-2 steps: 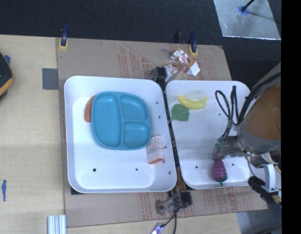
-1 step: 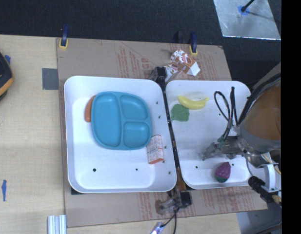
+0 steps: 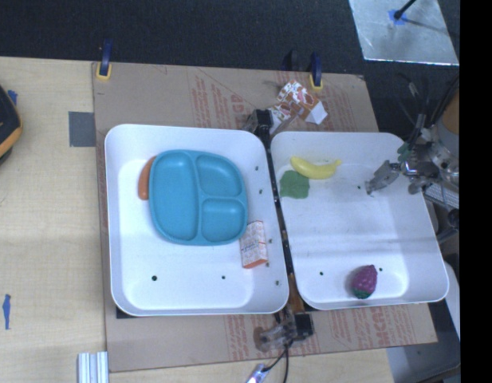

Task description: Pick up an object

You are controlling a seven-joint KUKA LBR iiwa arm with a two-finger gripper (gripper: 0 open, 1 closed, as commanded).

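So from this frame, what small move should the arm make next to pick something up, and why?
Probably a short move left and down toward the yellow banana-shaped toy. The gripper hangs over the right white bin near its right side, with nothing seen between its fingers. The banana lies closest of the bin's objects, with bare floor on its near side; the purple berry-shaped toy sits farther off.

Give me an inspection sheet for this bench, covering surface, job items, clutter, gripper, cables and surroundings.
Surface: cardboard sheet on a wooden bench, bearing left bin and right bin.
Job's things: banana, green piece and purple fruit in the right bin; blue divided plate, orange item at its edge and small carton in the left bin.
Clutter: wrapper behind the bins.
Gripper: gripper over the right bin's right side, nothing seen in it.
Cables: wire at the front edge.
Surroundings: dark floor, blue clamps.
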